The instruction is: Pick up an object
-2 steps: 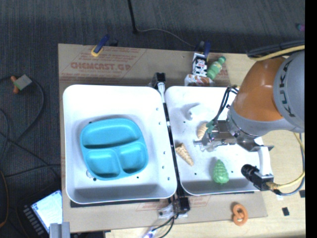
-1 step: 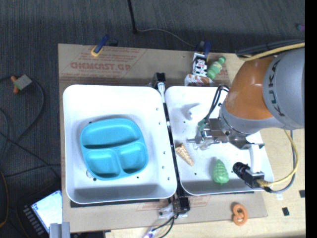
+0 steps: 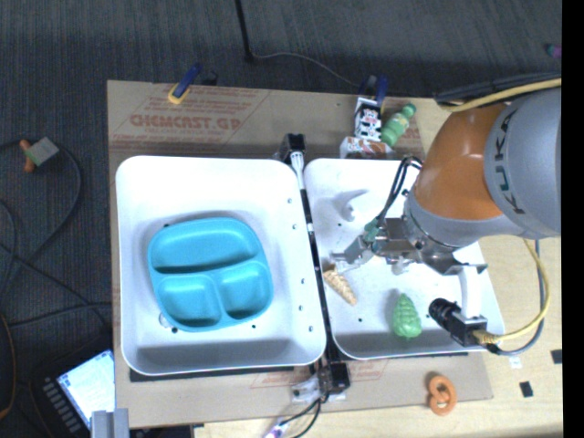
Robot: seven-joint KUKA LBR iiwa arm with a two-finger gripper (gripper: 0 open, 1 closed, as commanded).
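Observation:
The right white bin (image 3: 319, 190) holds a green bumpy object (image 3: 406, 318) near its front, a tan ridged cone-shaped object (image 3: 342, 286) by its left wall, and a small white object (image 3: 352, 204) toward the back. My gripper (image 3: 358, 252) hangs over the middle of this bin, pointing left, just above and right of the tan object. The grey and orange arm (image 3: 474, 181) covers the bin's right part.
The left white bin (image 3: 137, 181) holds a blue divided tray (image 3: 210, 270). Behind the right bin a green and white toy (image 3: 380, 128) lies on the brown board. An orange ring (image 3: 442, 392) lies on the bench in front. A yellow cable (image 3: 529, 322) loops at the right.

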